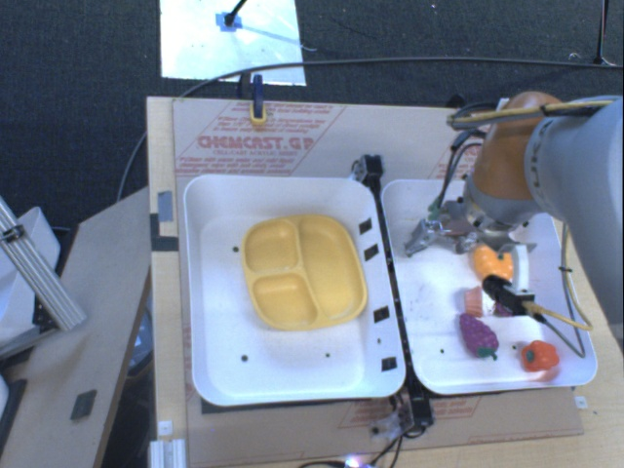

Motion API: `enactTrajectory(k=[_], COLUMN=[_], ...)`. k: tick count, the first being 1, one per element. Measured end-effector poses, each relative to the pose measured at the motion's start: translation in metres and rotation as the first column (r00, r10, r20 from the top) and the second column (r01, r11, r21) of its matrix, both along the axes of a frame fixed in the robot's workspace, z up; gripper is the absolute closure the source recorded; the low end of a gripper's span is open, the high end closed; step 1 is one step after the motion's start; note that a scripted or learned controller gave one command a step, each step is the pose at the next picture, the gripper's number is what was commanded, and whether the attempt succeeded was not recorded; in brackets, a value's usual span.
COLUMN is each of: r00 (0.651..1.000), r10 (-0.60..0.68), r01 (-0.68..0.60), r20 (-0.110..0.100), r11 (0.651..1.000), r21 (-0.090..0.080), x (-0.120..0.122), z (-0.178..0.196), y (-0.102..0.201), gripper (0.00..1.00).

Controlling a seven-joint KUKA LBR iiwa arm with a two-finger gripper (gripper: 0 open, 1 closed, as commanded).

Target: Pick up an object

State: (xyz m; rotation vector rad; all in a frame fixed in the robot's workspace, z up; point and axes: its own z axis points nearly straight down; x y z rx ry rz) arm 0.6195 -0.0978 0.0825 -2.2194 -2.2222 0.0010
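Gripper (429,236) low in the right bin (429,344), toward its 10 o'clock corner.
Its jaws' state cannot be told; purple grapes (478,335) and an orange pepper (538,356) lie at its 4 o'clock, apart from it.

Grey arm (577,154) reaching in from right, orange-banded wrist (502,164) bent down, hand (426,236) pointing left

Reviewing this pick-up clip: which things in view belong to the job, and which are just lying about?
Likely the job:
gripper, over the right bin
purple grapes
red-orange pepper
orange toy
pink piece

Likely lying about:
yellow plate in the left bin
white sheet beyond the bench
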Motion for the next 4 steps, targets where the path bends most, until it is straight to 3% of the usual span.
enactTrajectory(k=[1, 3, 4], r00=[1.000, 1.000, 1.000], r10=[0.000, 0.004, 0.005], r01=[0.000, -0.004, -0.005], r20=[0.005, 0.008, 0.004], r11=[1.000, 1.000, 1.000], r21=[-0.001, -0.001, 0.000], x=[0.001, 0.013, 0.014], z=[0.013, 0.120, 0.128], y=[0.000, 0.000, 0.000], gripper=[1.00, 1.00, 1.00])
